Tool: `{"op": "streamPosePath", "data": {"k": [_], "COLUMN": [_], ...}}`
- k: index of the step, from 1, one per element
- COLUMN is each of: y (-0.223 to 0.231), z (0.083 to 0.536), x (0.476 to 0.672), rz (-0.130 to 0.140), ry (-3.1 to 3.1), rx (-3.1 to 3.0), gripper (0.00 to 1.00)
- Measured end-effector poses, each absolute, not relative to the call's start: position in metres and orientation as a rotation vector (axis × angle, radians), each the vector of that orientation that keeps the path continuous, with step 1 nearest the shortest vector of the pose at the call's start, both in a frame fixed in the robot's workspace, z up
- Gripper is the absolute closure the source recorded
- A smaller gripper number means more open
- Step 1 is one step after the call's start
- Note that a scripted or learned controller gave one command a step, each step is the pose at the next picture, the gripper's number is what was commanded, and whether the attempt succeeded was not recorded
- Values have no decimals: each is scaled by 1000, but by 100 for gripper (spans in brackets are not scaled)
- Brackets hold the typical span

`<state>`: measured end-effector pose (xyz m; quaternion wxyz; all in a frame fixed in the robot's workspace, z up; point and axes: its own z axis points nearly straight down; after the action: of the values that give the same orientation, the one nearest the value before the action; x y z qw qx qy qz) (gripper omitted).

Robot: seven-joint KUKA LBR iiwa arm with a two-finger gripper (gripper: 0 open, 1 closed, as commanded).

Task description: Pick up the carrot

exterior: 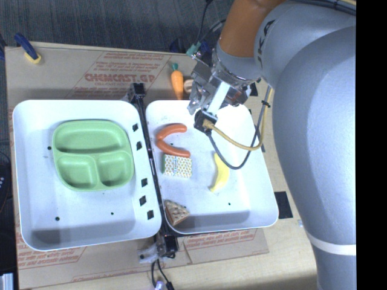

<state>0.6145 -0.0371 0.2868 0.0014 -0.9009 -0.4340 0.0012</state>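
Two shallow white bins sit side by side on the brown cardboard-covered bench [109, 71]. One grey robot arm with an orange band [284, 47] reaches in from the right, and its metal two-finger gripper [204, 106] hangs over the far edge of the right white bin [257, 213]. I cannot tell how the gripper is set, because the metal parts and wires blur together there. Nothing can be seen held in it.

One small orange carrot with a green top [176, 83] lies outside the bins, on the bench just past the far edge of the right bin, near that bin's far left corner. It is just beside the gripper, on the side toward the left bin, and I cannot tell if they touch.

Inside the right bin are a curved orange-red sausage toy [171, 139], a small square dotted sponge [178, 166], a yellow banana toy [220, 175], and a brown triangle of toast [176, 211] at the near left corner. A yellow cable [236, 144] loops down from the gripper over this bin.

Inside the left white bin [30, 222] rests a green plastic tray with three sections [92, 154].
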Motion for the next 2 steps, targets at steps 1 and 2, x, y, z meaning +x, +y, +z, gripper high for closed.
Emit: {"op": "streamPosePath", "data": {"k": [1,2], "y": [-91,-119], "z": [253,329], "x": [580,596], "rz": [6,4], "ry": [-1495,-1602], "rx": [-2760,-2701], "gripper": [100,100]}}
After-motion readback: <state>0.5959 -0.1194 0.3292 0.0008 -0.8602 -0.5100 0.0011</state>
